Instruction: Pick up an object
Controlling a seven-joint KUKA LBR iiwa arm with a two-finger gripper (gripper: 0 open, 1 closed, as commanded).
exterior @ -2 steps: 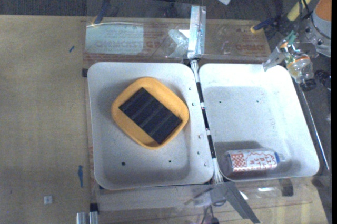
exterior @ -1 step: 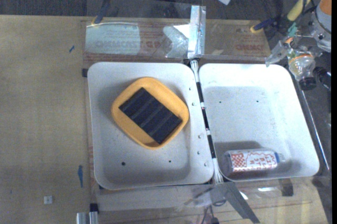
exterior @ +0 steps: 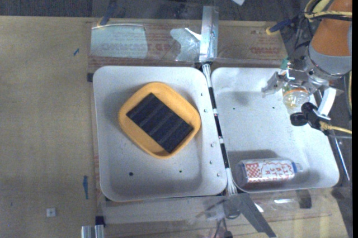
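A yellow pad with a black ribbed top [exterior: 159,119] lies at a slant in the middle of the left bin [exterior: 109,175]. In the right bin [exterior: 251,119], a clear tube with a red and white printed label [exterior: 268,170] lies on its side along the front wall. My gripper [exterior: 291,89] hangs over the far right part of the right bin, below the orange wrist band [exterior: 335,36]. A small pale yellowish glassy shape [exterior: 292,99] shows just under the gripper; I cannot make out what it is or whether it is held.
A metal divider [exterior: 209,41] stands behind the seam between the bins. Cardboard with taped plastic [exterior: 145,41] lines the back of the bench. Yellow and black cables [exterior: 324,2] trail around the arm at the right. A metal bracket [exterior: 246,212] sits at the front.
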